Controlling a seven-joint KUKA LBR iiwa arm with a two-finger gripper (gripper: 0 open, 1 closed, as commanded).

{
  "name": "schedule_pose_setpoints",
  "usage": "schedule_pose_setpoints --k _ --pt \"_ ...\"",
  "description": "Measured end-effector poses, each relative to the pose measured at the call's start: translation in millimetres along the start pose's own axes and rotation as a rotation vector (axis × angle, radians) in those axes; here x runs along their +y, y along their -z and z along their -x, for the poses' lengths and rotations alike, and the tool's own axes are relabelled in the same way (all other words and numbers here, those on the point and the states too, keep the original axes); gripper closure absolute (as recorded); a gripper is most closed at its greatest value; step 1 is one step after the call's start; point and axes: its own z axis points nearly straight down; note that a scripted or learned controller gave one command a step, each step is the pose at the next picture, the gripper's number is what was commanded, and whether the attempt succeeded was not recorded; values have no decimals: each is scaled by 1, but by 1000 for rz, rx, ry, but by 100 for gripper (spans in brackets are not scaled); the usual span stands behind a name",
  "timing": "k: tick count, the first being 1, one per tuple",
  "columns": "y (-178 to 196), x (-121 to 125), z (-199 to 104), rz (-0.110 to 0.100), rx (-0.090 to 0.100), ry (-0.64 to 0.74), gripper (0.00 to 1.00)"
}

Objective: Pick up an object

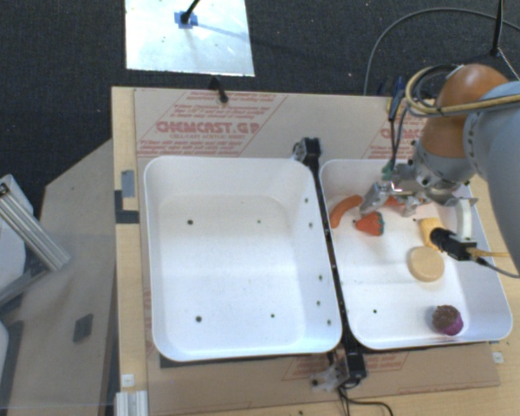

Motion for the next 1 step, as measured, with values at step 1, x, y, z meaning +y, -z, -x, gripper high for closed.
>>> schedule_pose_setpoints --k 1 --pt "0 3 -1 -3 -5 -2 0"
